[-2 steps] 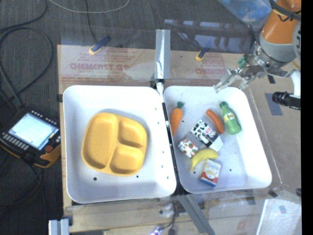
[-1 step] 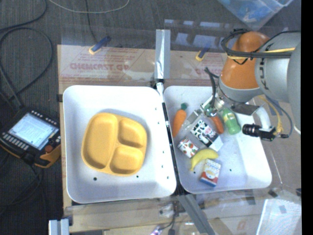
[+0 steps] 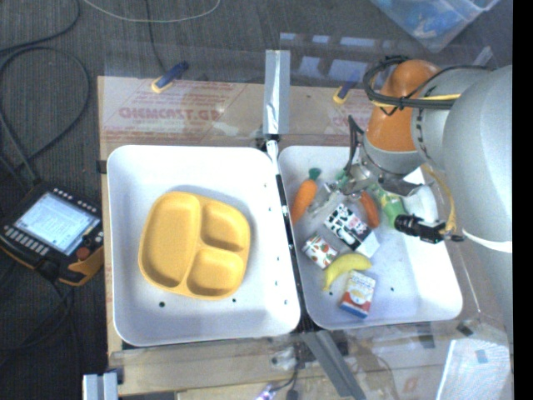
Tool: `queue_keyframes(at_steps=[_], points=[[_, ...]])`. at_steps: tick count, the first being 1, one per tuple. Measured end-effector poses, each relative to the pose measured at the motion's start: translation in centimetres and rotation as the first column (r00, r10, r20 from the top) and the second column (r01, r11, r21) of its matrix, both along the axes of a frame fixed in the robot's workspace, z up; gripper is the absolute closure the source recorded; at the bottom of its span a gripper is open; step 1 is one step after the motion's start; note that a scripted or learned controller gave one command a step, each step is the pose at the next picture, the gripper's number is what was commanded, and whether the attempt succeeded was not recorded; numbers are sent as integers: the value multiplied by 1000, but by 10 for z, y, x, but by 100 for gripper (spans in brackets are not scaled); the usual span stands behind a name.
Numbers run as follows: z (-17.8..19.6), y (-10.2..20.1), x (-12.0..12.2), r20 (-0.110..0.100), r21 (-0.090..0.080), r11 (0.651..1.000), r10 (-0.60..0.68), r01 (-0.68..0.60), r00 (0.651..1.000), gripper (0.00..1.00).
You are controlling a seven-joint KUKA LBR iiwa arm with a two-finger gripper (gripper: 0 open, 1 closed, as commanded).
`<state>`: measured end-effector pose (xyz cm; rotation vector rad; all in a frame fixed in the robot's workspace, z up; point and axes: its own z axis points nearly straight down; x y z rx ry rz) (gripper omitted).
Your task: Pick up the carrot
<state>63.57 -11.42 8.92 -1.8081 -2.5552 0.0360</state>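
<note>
Surface (image 3: 200,119): a brown board that carries two shallow white bins side by side, with a blue-and-yellow clip near its far edge at 11 o'clock.
Left bin (image 3: 133,307): holds a yellow divided tray (image 3: 196,244), three compartments, lying flat near the bin's middle.
Right bin (image 3: 416,298): holds the small things, gathered in its left and far half.
Juice box (image 3: 358,293): nearest item in the right bin, at 6 o'clock of the cluster, lying on its side.
Banana (image 3: 345,267): yellow, just beyond the juice box and touching or almost touching it.
Small printed carton (image 3: 320,251): at 9 o'clock of the banana, close beside it.
Black-and-white patterned box (image 3: 347,223): in the middle of the cluster, just beyond the banana.
Carrot (image 3: 304,198): orange with a green top (image 3: 314,174), lying against the right bin's left wall at 10 o'clock of the patterned box, its green end pointing to 12 o'clock; apart from the tool.
Second orange piece (image 3: 369,209): at 2 o'clock of the patterned box, partly under the arm; what it is cannot be told.
Green item (image 3: 391,198): just beyond that orange piece, mostly covered.
Tool (image 3: 354,183): low over the far part of the cluster, at 3 o'clock of the carrot; whether its fingers are apart or together cannot be told.
Arm (image 3: 466,148): grey with an orange band (image 3: 400,107), coming in from 3 o'clock.
Handheld controller (image 3: 54,232): on the floor at 9 o'clock of the left bin.
</note>
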Motion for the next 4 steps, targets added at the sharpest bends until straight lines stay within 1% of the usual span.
queue_keyframes(at_steps=[1, 2, 3, 4], points=[[0, 0, 33, 22, 2, 999, 46, -46, 999, 0], [2, 12, -48, 30, 14, 961, -278, 277, 960, 0], [0, 7, 35, 34, 6, 946, -323, 323, 946, 0], [2, 16, -22, 37, 7, 994, -110, 109, 993, 0]])
